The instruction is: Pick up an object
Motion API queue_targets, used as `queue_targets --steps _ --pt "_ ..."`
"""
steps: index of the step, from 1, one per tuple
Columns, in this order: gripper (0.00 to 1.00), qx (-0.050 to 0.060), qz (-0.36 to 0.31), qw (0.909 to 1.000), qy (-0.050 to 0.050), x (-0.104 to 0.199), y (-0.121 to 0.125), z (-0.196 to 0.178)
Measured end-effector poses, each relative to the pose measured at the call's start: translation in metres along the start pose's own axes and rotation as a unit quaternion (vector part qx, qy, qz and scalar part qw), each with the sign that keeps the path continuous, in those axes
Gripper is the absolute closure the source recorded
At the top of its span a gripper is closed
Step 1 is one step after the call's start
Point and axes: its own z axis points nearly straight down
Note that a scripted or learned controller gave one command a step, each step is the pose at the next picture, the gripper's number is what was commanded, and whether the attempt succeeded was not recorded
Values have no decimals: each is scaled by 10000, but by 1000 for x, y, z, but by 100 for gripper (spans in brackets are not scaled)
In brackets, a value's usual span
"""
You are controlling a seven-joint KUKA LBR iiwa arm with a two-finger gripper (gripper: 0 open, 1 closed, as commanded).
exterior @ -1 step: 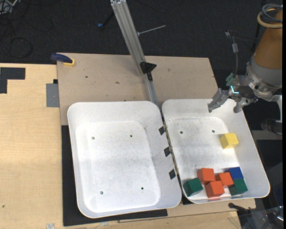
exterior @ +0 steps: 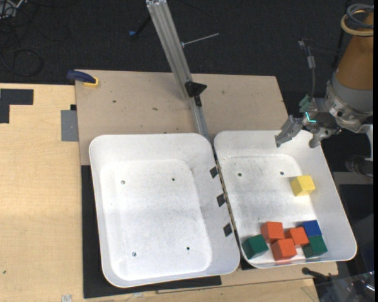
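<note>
White bins (exterior: pixel 152 148); yellow block (exterior: pixel 302 185); orange blocks (exterior: pixel 282 239); green blocks (exterior: pixel 256 246); blue block (exterior: pixel 311 228)

The KUKA arm (exterior: pixel 355 61) shows an orange band topped by a pale ring, above a grey wrist collar. Its gripper (exterior: pixel 304 132) has two grey fingers (exterior: pixel 288 131), a teal glow between them, thin cable above.

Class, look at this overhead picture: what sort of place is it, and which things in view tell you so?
Probably a robotics lab bench set up for grasping trials. A grey-and-orange robot arm reaches over two shallow white bins, small coloured blocks lie in the right one, and loose cables trail behind.
</note>
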Motion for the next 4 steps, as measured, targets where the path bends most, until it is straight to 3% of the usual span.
queue_targets --steps 3,4 --pt "0 27 8 10000 2 1 8 169" --pt "100 6 39 10000 3 -1 9 156"
